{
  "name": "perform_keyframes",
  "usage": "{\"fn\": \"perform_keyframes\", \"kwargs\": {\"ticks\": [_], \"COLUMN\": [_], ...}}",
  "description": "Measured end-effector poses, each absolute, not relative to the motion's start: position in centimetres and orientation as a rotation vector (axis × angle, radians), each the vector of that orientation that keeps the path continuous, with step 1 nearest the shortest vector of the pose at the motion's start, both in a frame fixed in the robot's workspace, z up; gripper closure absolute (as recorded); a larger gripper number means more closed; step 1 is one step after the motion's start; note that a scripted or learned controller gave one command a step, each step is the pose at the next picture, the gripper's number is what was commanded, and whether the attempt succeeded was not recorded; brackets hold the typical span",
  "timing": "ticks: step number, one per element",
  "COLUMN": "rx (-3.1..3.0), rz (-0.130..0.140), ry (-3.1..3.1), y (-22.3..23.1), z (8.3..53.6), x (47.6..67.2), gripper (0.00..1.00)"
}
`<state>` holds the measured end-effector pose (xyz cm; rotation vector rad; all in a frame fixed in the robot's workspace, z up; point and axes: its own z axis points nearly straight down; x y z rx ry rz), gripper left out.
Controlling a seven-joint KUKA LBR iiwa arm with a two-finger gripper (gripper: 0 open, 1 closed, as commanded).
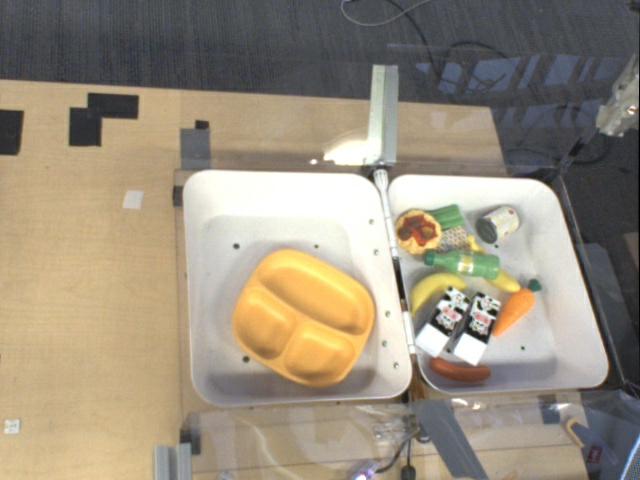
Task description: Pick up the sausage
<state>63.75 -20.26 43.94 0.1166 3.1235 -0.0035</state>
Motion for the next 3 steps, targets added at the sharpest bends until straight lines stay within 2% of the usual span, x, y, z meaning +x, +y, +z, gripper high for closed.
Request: {"fn": "perform_keyframes", "kwargs": {"ticks": [1, 2, 3], "rx": [-0.506, -0.947, -1.547], "rz": [-0.003, -0.011, -0.003], "ry": [3.091, 2.978, 2.726], "y": [-20.5, -20.4, -20.4], "z": [30.8, 43.9, 27.2], "x": [62.9, 62.1, 64.1], "gripper": [1.00, 1.00, 1.00]}}
